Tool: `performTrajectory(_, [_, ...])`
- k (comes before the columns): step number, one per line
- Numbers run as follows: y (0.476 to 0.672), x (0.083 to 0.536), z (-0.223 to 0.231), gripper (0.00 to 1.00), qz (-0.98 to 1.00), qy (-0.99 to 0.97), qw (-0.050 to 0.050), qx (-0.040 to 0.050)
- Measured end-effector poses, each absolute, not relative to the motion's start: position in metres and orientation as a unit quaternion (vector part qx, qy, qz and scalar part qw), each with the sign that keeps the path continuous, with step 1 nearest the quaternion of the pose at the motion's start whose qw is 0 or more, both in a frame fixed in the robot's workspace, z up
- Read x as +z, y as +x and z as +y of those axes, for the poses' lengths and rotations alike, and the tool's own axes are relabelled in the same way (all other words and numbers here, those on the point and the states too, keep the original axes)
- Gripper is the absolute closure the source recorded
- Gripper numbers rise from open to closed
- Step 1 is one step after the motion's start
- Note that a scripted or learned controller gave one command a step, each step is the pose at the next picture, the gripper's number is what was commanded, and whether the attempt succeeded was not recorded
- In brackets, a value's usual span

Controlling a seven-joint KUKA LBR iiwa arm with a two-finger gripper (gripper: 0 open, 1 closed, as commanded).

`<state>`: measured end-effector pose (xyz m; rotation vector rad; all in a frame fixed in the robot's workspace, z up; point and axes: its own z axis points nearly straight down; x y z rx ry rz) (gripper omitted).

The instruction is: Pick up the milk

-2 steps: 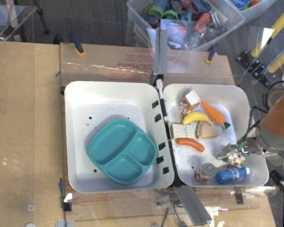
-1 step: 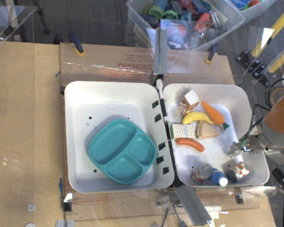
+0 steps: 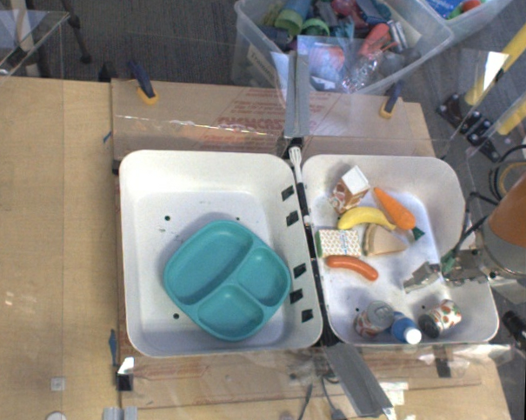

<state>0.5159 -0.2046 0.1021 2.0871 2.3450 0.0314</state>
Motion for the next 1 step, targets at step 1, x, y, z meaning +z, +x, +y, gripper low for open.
performTrajectory(1, [0.482,0.104,-0.2131,0.0,0.741,0.671,-0.007,0.0052])
